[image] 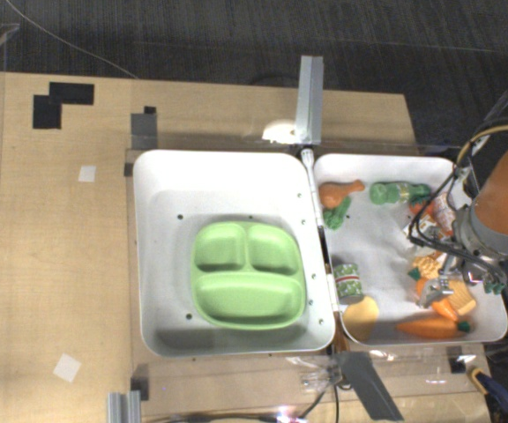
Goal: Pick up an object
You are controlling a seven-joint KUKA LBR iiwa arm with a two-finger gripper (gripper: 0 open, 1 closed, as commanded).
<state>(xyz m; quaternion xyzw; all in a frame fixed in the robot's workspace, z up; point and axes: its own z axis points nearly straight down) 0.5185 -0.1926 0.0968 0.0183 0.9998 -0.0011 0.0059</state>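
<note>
Hand (437, 291) (grip state unclear) sits among crowded toy food, carrot (429, 328) just below, can (347, 280) leftward.

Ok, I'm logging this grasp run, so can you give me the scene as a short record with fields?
left bin: holds a green tray
tray: three compartments
right bin: small toy foods
near divider: orange drumstick, can, yellow piece
front wall: carrot
back: green bottle
arm: over the right bin's right side
gripper: low among the toys, grasp unclear
</note>
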